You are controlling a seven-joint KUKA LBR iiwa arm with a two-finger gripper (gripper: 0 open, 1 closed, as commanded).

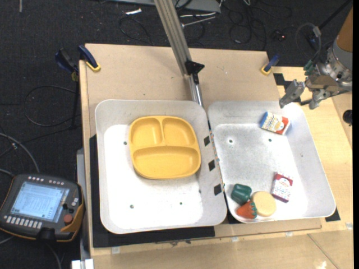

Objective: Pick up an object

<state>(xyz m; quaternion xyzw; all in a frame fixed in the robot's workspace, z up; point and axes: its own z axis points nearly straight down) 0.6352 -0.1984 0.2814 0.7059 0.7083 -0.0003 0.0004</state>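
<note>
A pale wooden table (146, 72) carries two shallow white bins side by side, on a dark carpeted floor strewn with black cables. A yellow clamp (90, 60) grips the table's far left corner and another clamp (270, 65) sits near the far right corner. A grey metal pole (174, 27) slants down from the top and ends at the seam between the bins. A teach pendant (39, 205) with a lit screen lies on the floor at lower left.

The left bin (112, 150) holds a yellow plate (165, 146) with three sections, lying flat in its upper middle. The right bin (303, 150) holds the small things: a white carton (275, 123) near its far edge, a red-and-white box (282, 187) toward the near right, and in the near corner a cluster touching one another: a green piece (241, 192), a red piece (245, 209) and a pale round piece (264, 203).

The arm enters at upper right. The hand (305, 93) hangs over the table just beyond the right bin's far right corner, near the carton but apart from it. Its two dark fingers (290, 92) stand spread wide with nothing between them, touching no object.
</note>
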